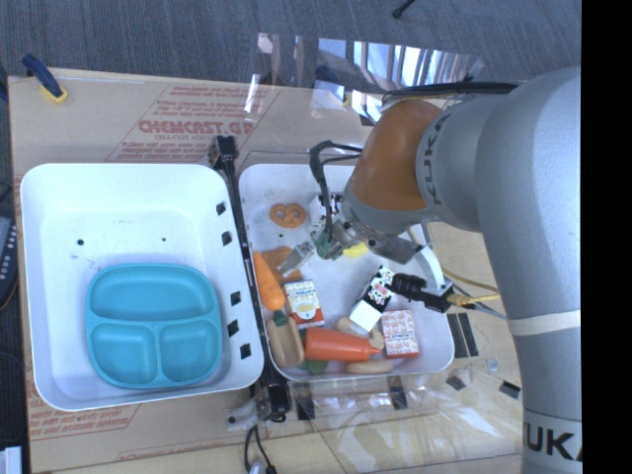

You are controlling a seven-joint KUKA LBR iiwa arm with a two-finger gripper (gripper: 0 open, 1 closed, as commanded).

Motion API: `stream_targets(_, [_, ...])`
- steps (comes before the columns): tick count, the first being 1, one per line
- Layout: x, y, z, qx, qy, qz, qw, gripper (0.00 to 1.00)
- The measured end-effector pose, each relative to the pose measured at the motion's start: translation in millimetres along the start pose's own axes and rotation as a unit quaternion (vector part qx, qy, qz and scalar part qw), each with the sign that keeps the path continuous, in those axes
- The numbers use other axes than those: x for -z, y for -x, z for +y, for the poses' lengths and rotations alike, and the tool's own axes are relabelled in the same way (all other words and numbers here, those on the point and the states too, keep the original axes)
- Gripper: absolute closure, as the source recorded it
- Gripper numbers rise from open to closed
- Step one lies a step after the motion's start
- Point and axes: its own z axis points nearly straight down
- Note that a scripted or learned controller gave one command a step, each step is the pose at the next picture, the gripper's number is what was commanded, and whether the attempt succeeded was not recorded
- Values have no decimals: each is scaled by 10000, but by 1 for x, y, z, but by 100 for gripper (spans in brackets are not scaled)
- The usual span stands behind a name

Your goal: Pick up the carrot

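While the arm (494,166) reaches in from the right, its gripper (331,237) hangs over the far middle of the right bin (434,358), low among the items. I cannot tell the state of the fingers: cabling and dark wrist hardware mask them, and nothing is seen held between them.

Carrot (267,279): it lies on the floor of the right bin, hard against that bin's left wall, beside the black clips that join the two bins. Its long axis runs roughly far-to-near, leaning slightly rightward toward the near end. From the gripper, the carrot lies to the left and somewhat nearer the camera. The two stand close together but apart; no contact is visible.

Surroundings: a small carton (303,302) sits just right of the carrot's near end, touching or nearly so. A brown pretzel-like piece (287,214) lies at the far side of the bin. A thicker orange-red item (339,345) lies along the near wall, its axis running left-right; it could be mistaken for the target.

Judgement: the coming move calls for a short travel left and toward the near side, with the closing direction set across the carrot's long axis. The bin wall on one side and the carton on the other leave little room for entry.

The left bin (39,265) holds a blue divided tray (153,324).
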Motion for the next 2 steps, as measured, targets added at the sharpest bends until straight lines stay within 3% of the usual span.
stream_targets(1, [104,4,74,-73,95,-59,9999,0])
stream_targets(2, [-3,-2,34,390,36,-26,9992,0])
